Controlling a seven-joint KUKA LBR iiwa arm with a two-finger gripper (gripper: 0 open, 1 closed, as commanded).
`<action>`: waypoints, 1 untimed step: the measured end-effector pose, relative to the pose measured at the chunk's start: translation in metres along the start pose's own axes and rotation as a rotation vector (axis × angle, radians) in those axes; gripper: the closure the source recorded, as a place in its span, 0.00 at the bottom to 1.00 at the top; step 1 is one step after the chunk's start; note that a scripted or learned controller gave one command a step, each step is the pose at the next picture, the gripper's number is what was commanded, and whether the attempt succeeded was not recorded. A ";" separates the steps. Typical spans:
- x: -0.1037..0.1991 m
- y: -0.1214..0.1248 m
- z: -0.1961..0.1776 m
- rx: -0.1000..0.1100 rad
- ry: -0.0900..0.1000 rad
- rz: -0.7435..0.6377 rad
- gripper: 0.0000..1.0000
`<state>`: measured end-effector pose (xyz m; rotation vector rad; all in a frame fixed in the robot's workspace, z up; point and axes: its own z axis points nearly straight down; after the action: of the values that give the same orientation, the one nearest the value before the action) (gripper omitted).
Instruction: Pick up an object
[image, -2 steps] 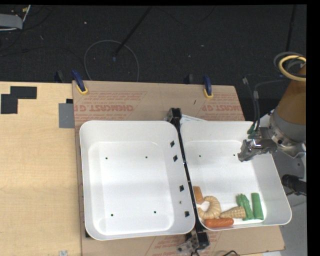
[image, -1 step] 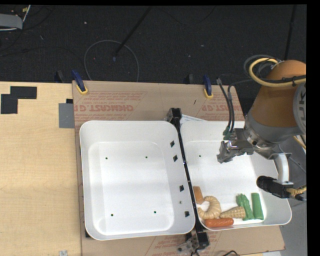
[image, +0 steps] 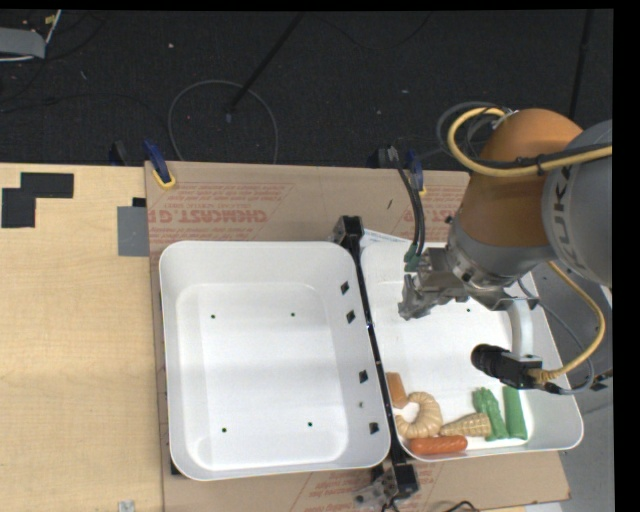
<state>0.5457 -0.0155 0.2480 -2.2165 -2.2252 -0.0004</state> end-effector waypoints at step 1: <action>0.050 0.011 0.020 0.002 -0.001 0.001 1.00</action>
<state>0.5562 0.0345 0.2276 -2.2167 -2.2239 0.0021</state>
